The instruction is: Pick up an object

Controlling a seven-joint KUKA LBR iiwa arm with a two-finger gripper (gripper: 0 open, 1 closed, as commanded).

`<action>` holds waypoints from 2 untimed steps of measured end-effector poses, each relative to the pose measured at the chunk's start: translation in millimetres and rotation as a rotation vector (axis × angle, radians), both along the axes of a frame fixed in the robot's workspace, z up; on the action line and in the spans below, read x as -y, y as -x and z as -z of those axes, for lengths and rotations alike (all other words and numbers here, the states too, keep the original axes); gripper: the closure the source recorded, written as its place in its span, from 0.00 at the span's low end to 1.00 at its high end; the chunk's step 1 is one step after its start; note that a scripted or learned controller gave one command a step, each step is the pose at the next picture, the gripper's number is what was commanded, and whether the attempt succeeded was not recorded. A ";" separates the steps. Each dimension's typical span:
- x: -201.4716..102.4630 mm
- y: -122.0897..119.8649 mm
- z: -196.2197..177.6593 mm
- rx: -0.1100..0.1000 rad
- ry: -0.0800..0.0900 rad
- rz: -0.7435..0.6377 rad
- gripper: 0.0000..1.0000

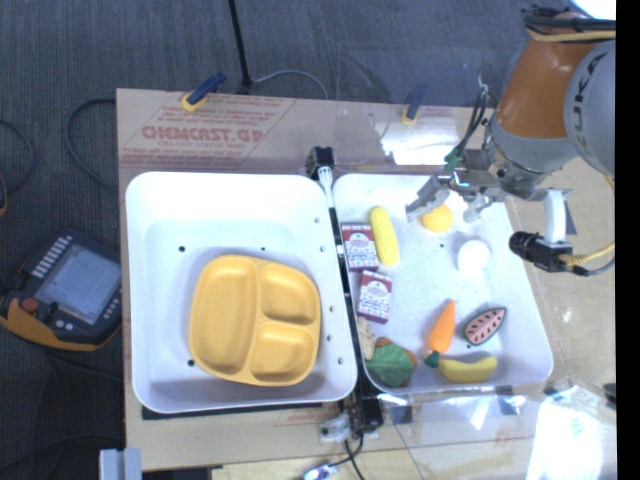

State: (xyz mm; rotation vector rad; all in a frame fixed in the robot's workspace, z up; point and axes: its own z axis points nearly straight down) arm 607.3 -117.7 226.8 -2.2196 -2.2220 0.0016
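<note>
My gripper [447,200] hangs over the far part of the right bin [520,298], its fingers spread open. A small round yellow fruit [437,219] lies just below and between the fingertips; I cannot tell whether they touch it. Nearby lie a yellow corn cob [383,235], a white egg [473,256], two small red boxes [358,246] [375,295], an orange carrot [441,326], a watermelon slice [485,325], a banana [467,368] and a green vegetable [392,363].
The left bin [160,258] holds a yellow divided tray [257,318]. A black divider rail [338,258] runs between the bins. A teach pendant [60,288] lies on the floor at left. The arm's orange band [540,78] rises at upper right.
</note>
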 end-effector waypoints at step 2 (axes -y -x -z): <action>-15.9 -23.3 113.3 0.016 0.004 -0.427 1.00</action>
